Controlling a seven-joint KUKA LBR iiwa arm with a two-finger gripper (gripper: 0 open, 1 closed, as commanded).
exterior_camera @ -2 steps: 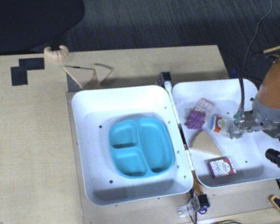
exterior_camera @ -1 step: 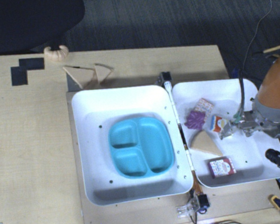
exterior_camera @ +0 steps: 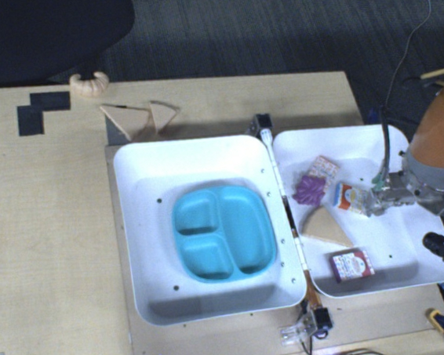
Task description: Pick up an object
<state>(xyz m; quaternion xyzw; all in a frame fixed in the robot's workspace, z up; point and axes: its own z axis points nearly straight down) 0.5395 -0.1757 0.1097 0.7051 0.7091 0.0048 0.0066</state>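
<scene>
Four objects lay in right bin (exterior_camera: 404,260); none lifted. Hand (exterior_camera: 375,196) hovered low at bin's 3 o'clock beside small carton (exterior_camera: 347,197); hand state unclear, cannot tell. Grasp, lift remained.

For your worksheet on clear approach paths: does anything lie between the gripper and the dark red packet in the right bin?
Nothing visible does. The gripper sits over the right bin, and bare white floor separates it from the dark red packet below-left of it.

Objects in the bin, all lying flat: purple piece (exterior_camera: 310,190), patterned packet (exterior_camera: 323,168), tan wedge (exterior_camera: 327,229), dark red packet (exterior_camera: 350,264); orange-and-white item (exterior_camera: 349,197) nearest the gripper (exterior_camera: 375,196).
</scene>
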